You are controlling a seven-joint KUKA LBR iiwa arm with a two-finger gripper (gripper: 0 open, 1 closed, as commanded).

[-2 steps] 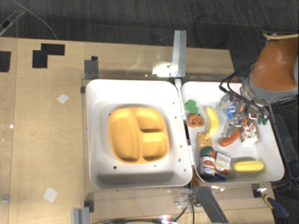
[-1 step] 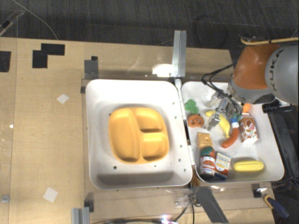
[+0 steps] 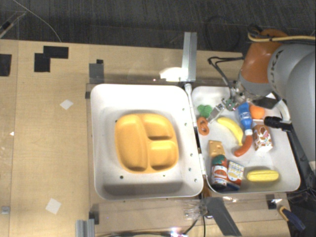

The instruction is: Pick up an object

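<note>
While the gripper point(image 3: 228, 104) hovers, grip unreadable, beside the blue bottle point(image 3: 245, 116) in the right bin point(image 3: 291, 179), you'd judge that bottle light, stiff, slick; pinch across its middle.

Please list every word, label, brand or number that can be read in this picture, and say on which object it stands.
No text can be read.
Can: coloured label, too blurred.
Small carton: print too small.
Red and white carton: print blurred.
Blue bottle: white label, unreadable.
</note>
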